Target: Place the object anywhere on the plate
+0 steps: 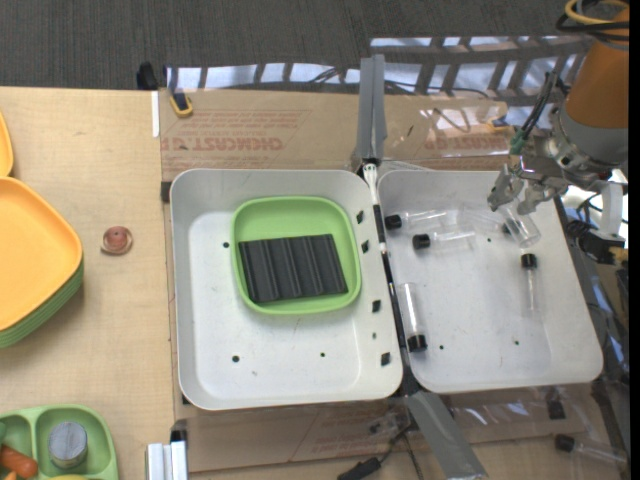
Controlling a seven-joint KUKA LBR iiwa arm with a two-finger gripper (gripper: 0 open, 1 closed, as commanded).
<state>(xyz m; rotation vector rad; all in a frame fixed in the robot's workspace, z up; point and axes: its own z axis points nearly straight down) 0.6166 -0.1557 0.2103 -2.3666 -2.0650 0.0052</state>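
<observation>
**Jaws poised over the right bin, plate waiting well to the left**

Pale wood is showing as the table, and on it two shallow white bins are being carried side by side, with brown cardboard lying behind them. Over the far right corner of the right bin, the jaws are being held low by the grey arm with its orange band. Whether the jaws are standing wide or narrow cannot be told, and nothing can be seen gripped between them.

Just below the jaws, a clear tube with a black cap is lying on the bin floor, its long axis running roughly toward the near edge. This is judged to be the nearest candidate for the object. Further left, two more capped tubes are lying near the bin's far left side, and another tube is resting along the left wall.

Outward again, the left bin is holding the green plate, on which a dark ribbed block is sitting. The plate is lying well apart from the jaws, directly to their left across the divider, so the coming move is judged to be a short descent first, then a long leftward carry.
</observation>
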